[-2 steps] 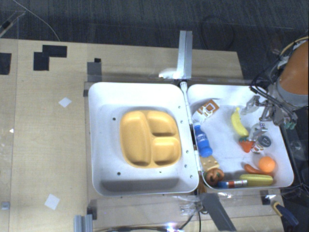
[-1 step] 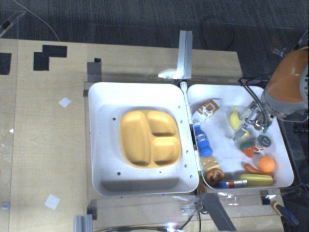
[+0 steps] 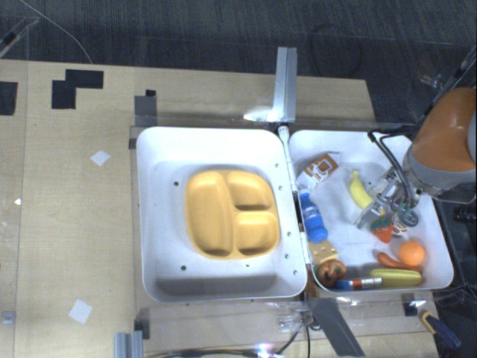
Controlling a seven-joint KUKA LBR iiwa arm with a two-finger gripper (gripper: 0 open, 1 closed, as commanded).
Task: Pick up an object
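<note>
Hand low in the right bin, just right of the banana; you cannot tell its spread.
Banana looks like light, stiff, smooth toy plastic; you would do best to pinch it across its narrow middle. Red piece lies just below the hand, orange ball further below-right of the banana.
</note>
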